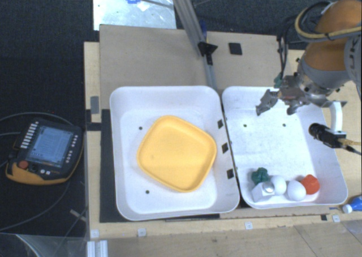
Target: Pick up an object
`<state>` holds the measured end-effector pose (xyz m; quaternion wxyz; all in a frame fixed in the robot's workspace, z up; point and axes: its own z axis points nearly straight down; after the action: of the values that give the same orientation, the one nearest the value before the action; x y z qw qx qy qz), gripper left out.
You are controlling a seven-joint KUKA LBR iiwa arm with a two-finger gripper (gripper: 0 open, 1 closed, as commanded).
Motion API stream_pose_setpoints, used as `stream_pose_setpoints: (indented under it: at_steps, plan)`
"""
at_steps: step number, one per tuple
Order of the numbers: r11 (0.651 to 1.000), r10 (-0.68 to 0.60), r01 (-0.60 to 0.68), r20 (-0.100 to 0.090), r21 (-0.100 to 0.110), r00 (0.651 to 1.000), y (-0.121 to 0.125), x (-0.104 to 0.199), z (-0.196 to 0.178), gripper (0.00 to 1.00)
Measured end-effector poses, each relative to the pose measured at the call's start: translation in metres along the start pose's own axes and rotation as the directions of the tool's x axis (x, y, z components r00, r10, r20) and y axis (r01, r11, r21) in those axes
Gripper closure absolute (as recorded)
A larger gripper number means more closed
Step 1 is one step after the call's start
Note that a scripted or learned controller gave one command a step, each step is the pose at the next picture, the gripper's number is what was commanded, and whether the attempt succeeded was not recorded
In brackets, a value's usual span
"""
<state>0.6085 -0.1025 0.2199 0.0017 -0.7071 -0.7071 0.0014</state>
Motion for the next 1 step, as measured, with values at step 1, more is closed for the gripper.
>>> stream_pose_setpoints:
  at_steps: [1]
  plan:
    - [1.0,0.0,0.0,0.0,0.0,1.0,-0.0013,0.0017,0.0626,0.0]
